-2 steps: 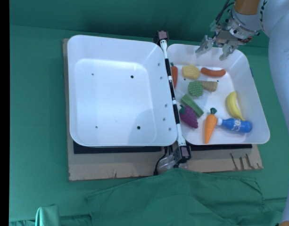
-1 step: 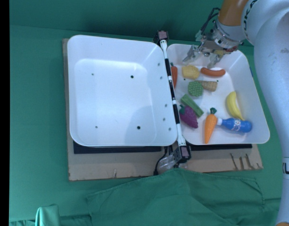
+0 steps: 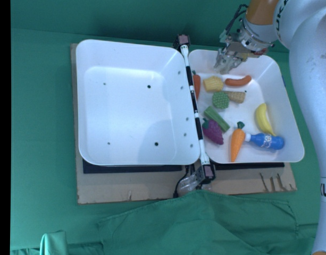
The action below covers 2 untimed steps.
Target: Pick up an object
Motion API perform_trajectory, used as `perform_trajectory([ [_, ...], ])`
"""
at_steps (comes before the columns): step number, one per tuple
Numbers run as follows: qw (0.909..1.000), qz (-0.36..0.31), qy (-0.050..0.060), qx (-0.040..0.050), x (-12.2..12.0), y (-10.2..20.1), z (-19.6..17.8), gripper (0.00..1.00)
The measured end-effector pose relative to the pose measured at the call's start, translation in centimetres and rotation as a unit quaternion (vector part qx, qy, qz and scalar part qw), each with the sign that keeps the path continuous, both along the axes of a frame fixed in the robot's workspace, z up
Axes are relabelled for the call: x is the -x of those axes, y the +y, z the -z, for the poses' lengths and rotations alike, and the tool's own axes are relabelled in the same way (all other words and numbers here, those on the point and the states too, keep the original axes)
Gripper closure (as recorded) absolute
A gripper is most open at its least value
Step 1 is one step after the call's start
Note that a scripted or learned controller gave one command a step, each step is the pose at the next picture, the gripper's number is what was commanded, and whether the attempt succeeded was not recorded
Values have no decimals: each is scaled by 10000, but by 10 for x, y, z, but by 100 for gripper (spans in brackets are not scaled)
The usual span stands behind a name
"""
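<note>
Gripper (image 3: 225,62) hangs over right bin's (image 3: 288,110) far-left corner, nothing between its fingers; jaw gap can't be told. Below it lie a yellow block (image 3: 213,83) & sausage (image 3: 237,81); banana (image 3: 263,118), 2 carrots nearer front.

One fixed camera above the bench (image 3: 46,116); slanted downward over both bins (image 3: 133,102)
</note>
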State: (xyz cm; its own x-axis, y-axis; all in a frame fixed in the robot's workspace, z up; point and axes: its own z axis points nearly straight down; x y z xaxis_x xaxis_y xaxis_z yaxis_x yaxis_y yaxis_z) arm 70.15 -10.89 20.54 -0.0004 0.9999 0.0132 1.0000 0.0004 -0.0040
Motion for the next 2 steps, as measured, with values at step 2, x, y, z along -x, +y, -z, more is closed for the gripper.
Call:
perform_trajectory([
  [2, 10000, 7, -4, 7, 0, -1, 0, 0],
])
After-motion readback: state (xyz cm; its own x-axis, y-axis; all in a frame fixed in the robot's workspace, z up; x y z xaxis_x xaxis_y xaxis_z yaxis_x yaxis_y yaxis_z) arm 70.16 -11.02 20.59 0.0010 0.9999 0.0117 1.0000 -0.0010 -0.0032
